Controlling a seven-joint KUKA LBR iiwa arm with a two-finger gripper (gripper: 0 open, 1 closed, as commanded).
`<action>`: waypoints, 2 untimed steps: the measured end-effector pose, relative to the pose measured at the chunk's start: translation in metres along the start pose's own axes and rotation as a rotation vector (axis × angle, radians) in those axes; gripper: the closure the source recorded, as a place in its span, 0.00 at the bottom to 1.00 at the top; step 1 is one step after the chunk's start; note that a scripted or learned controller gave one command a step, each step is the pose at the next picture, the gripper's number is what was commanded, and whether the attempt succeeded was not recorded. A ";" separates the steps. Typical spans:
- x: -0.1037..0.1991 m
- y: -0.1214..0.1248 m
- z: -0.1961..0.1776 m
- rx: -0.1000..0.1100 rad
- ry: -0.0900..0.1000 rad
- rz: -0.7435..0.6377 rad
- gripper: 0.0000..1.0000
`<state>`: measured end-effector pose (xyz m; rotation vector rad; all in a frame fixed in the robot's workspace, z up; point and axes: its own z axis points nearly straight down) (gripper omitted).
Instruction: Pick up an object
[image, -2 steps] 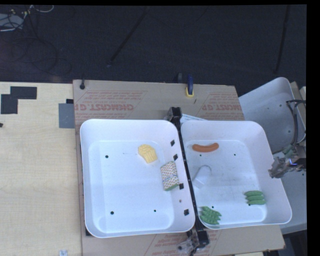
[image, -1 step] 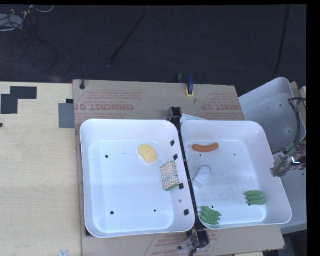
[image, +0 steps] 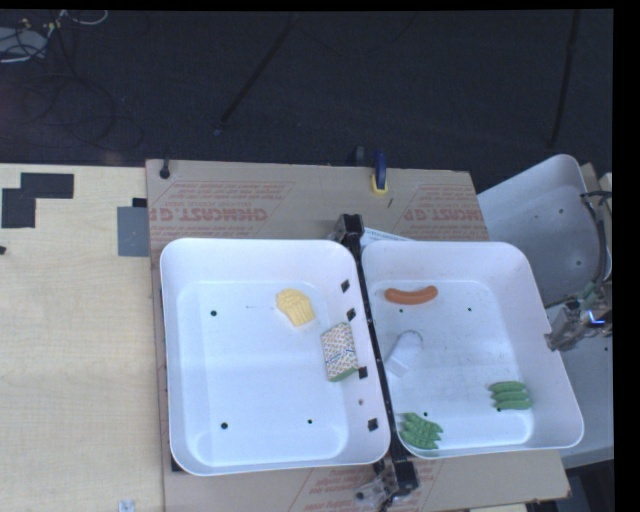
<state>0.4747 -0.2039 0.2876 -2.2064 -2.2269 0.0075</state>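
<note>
So from the overhead camera you've got two shallow white plastic bins side by side, the left bin (image: 190, 300) and the right bin (image: 535, 290), sitting on a brown cardboard sheet (image: 260, 200) on the bench.

Left bin has two things. One yellow ridged popcorn-looking toy (image: 295, 306) sits toward the upper right of the floor. One patterned rectangular pouch with a green and tan print (image: 339, 351) is just below it, close to the bin's right wall, with its long axis running roughly top to bottom in the frame and its top tipped a bit left.

Right bin has four things. One orange hot dog sausage (image: 411, 294) lies near the far wall, long axis running left to right. One clear, pale plastic piece (image: 403, 351) is near the middle-left, hard to make out. Two green pea pod clusters: one (image: 420, 431) at the near left corner, angled diagonally, the other (image: 510, 395) toward the near right, lying left to right.

The gripper (image: 566, 328) is at the right edge of the frame, outside the right bin's wall, touching none of the objects. It's too small and blurry there, so I can't tell how it's set.
</note>
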 end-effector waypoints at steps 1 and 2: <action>-0.001 0.000 -0.009 0.001 0.000 -0.006 1.00; -0.002 -0.001 -0.018 0.002 -0.001 -0.011 1.00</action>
